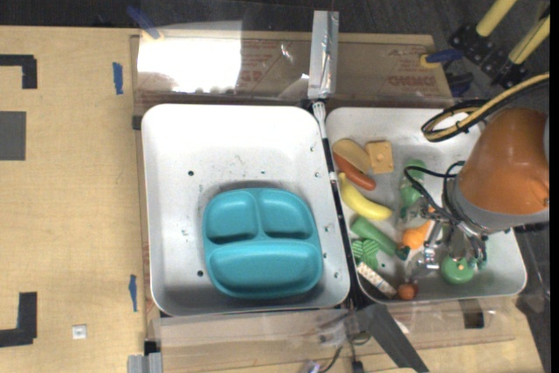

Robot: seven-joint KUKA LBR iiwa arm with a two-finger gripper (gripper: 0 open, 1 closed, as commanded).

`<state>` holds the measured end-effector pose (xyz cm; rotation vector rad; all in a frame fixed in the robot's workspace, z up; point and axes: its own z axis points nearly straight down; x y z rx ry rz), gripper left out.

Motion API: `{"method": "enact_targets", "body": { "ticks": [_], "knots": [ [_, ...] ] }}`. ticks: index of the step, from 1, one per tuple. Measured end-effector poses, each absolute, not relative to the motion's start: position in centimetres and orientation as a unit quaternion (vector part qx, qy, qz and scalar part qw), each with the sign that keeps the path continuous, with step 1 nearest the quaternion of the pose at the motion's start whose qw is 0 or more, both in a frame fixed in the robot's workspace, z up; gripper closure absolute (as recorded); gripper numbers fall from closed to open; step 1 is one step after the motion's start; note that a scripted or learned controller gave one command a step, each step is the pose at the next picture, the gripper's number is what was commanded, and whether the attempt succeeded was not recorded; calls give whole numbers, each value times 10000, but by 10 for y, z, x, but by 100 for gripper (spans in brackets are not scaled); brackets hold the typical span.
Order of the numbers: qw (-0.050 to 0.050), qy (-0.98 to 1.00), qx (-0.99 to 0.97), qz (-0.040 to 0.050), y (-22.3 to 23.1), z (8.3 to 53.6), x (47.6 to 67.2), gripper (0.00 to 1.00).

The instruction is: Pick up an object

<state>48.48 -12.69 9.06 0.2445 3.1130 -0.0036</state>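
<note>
Orange and grey, the arm's wrist housing [509, 166] looms closest to the lens at the right, a smooth rounded dome hanging over the right bin [511, 275]. Below it the gripper [439, 251] reaches down into a heap of small toy foods; metal parts and clutter hide the fingers, so I cannot tell whether they are spread, closed, or holding anything.

Objects to pick from all lie in that right bin: a yellow banana [365, 203], curved and glossy; a red-and-tan hot dog [354, 162]; a pale orange cube [379, 155] near the back; a ribbed green piece [374, 238]; a round green item [458, 270] just beside the gripper; a small orange piece [413, 237]; and a white block [374, 276] by the front rim.

Across the divider, the left bin [175, 153] holds a teal divided tray [261, 242], matte plastic with three rounded compartments.

Judging from the pose, the arm is at the grasp stage, low among the items near the orange and green pieces. Next would be closing firmly on one piece and lifting straight up, clear of its crowded neighbours.
</note>
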Motion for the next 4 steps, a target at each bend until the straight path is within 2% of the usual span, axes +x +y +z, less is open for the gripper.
{"method": "enact_targets", "body": {
  "ticks": [1,2,3,4],
  "knots": [
    [55,9958,910,6,-133,90,493,0],
    [129,9958,907,-10,-134,102,497,100],
    [55,9999,131,-10,-118,89,572,100],
    [98,9997,242,-4,-105,254,631,100]
  ]
}}
